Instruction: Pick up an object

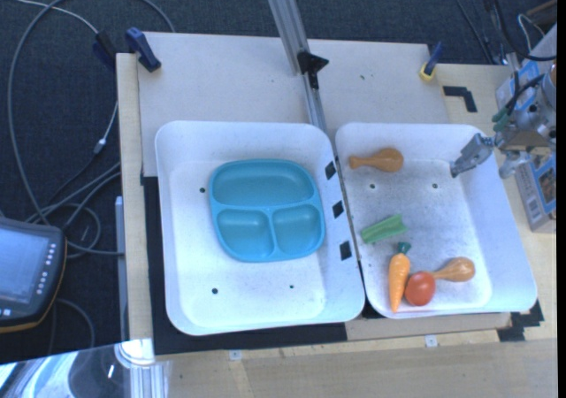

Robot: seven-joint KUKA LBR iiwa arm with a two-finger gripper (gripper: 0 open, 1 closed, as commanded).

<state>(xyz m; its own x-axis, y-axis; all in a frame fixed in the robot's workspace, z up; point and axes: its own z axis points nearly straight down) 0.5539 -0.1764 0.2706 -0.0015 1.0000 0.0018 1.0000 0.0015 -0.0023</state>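
My gripper (470,157) hangs over the right bin's (495,210) upper right edge, finger spread indiscernible; nearest target, the toy drumstick (377,159), lies to its left near the bin's top wall, long axis left-right, carrot (399,278) and tomato (419,288) farther off.

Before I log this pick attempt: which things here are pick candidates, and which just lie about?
Job things, all in the right bin:
drumstick, second drumstick, green piece, carrot, tomato, pincer at the bin's far right.

Lying about:
blue divided plate in left bin, cables, blue clamp.
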